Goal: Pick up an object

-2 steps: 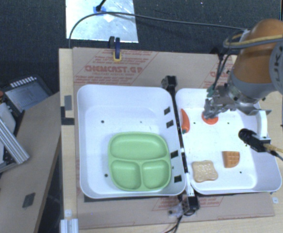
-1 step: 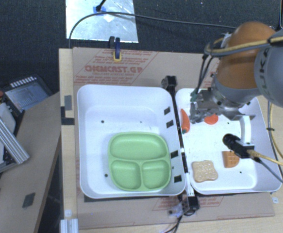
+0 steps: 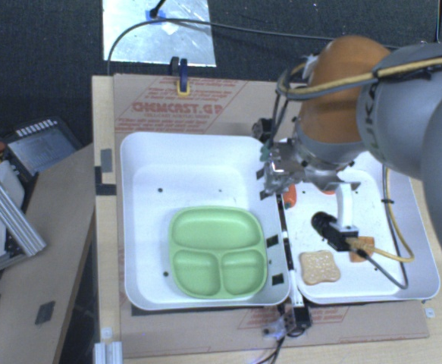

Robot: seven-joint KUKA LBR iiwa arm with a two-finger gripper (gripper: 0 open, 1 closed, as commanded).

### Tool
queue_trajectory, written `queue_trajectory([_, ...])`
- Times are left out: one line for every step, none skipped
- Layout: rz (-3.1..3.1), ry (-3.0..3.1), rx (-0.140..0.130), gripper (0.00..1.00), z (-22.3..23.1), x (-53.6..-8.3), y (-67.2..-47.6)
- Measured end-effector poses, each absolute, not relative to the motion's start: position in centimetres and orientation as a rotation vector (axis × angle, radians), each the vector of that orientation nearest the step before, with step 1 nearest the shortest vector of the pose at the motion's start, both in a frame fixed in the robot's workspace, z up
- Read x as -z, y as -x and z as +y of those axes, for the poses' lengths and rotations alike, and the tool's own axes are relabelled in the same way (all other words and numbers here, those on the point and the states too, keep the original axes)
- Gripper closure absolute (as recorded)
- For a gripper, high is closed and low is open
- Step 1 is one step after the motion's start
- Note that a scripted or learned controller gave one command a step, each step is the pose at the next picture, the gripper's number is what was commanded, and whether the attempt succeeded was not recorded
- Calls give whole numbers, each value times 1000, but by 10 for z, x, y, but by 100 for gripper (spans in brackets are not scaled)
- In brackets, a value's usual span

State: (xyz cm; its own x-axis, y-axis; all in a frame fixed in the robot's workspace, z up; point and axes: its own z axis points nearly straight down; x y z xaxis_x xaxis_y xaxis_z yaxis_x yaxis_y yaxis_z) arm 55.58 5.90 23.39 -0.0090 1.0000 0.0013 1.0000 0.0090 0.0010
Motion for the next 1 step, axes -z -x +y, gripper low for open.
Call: queue_trajectory([-2231,2210,1,100,109,-237,-537])
